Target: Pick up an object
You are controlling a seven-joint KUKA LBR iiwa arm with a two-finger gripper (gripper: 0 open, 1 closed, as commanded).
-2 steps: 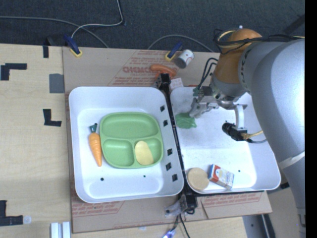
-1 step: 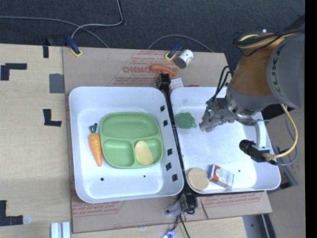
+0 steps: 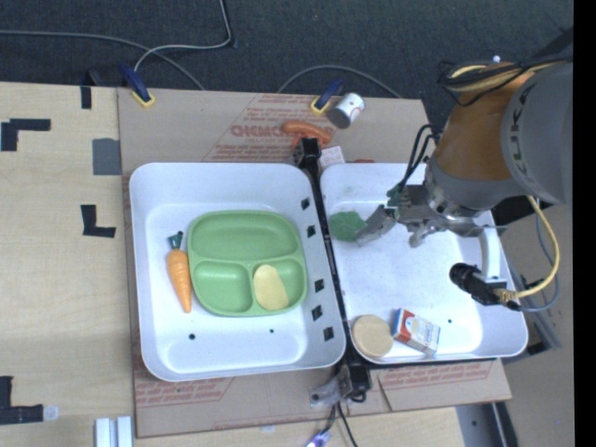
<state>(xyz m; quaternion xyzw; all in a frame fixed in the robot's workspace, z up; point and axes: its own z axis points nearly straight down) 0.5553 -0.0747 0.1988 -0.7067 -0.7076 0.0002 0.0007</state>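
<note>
Objects nearest the camera lie along the near wall of the right bin (image 3: 484,347): a round tan disc (image 3: 372,335), perhaps a cookie or wooden puck, and just right of it a small red-and-white carton (image 3: 414,331), lying flat. Both look light and rigid; the carton's flat faces would take a pinch across its short sides, though thin card may dent.

Further in, the left bin (image 3: 154,250) holds a green divided plate (image 3: 247,261) with a pale yellow piece (image 3: 271,287) in its near right compartment, and an orange carrot (image 3: 179,277) lying beside the plate's left edge, apart from it. The carrot looks like smooth toy plastic, so likely light and a little slippery; mid-length across its body would be the sound place to grip.

Further still, in the right bin near the dividing wall, sits a small dark green lump (image 3: 346,224), the thing closest to the tool (image 3: 380,223). It seems soft or rounded, light, and best taken across its middle. The tool's fingers appear spread, one tip just beside the lump's right side, and nothing is visibly held between them.

On the surface (image 3: 56,250) beyond the bins lie an orange object (image 3: 307,129) and a small white cylinder (image 3: 345,110).
</note>
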